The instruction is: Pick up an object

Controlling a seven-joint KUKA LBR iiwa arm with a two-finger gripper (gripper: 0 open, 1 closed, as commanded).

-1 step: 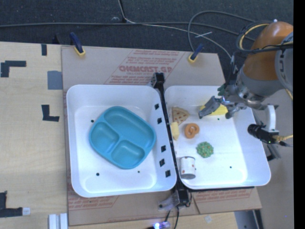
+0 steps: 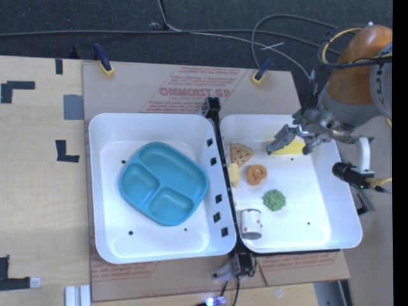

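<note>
**Now at the yellow piece, nothing lifted yet**

Now my tool [image 2: 292, 142] hangs low over the right bin [image 2: 331, 231], up at about one o'clock within it, and I reach in from three o'clock so my arm stays clear of the divider between the two bins. My fingers look spread, one dark finger [image 2: 278, 141] pointing down toward eight o'clock and the other on the far side of a yellow piece [image 2: 291, 148] that lies on the bin floor. That piece sits between or just under them; I cannot tell whether either finger touches it, and nothing shows it raised, so I would not call it held.

I judge the yellow piece the likely target because it lies apart from its neighbours, with bare floor around it for my fingers to come down on.

The other candidates cluster toward the bin's nine o'clock side: a waffle-like wedge [image 2: 240, 153] near the divider, an orange ring [image 2: 256, 174] just below it, a green leafy lump [image 2: 275, 200] near the centre, and a small white cup [image 2: 250, 222] tipped on its side at seven o'clock.

The left bin [image 2: 105, 234] carries a blue divided plate [image 2: 164, 182], flat and wide, a poor fit for my narrow spread.

Next, I judge, comes closing on the yellow piece; its low profile could let it slip out.
</note>
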